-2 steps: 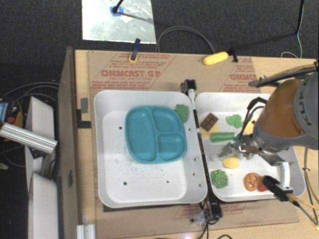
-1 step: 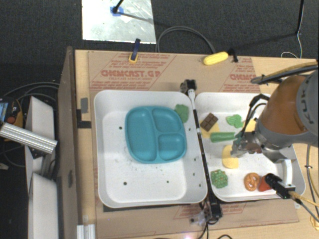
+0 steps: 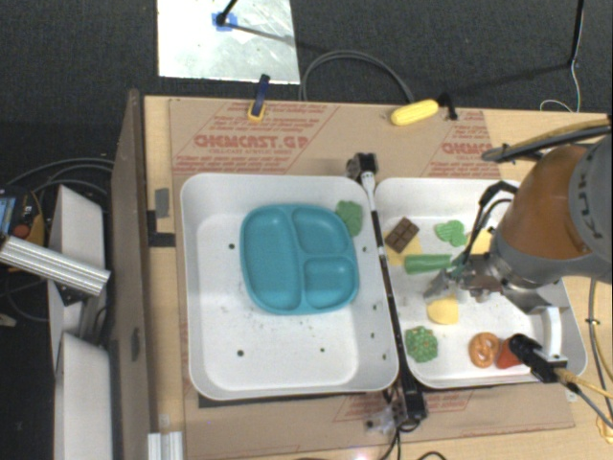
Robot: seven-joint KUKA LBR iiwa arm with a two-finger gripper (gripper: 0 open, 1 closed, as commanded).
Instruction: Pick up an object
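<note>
Claw (image 3: pixel 448 284) hangs low in the right-hand bin (image 3: pixel 426 197), just over the yellow piece (image 3: pixel 442 311); can't tell its grip.

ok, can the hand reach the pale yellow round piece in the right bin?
Likely yes. The hand sits right by the pale yellow round piece in the right white bin, and nothing lies on it. The long green piece and bumpy green lump lie close but apart.
</note>
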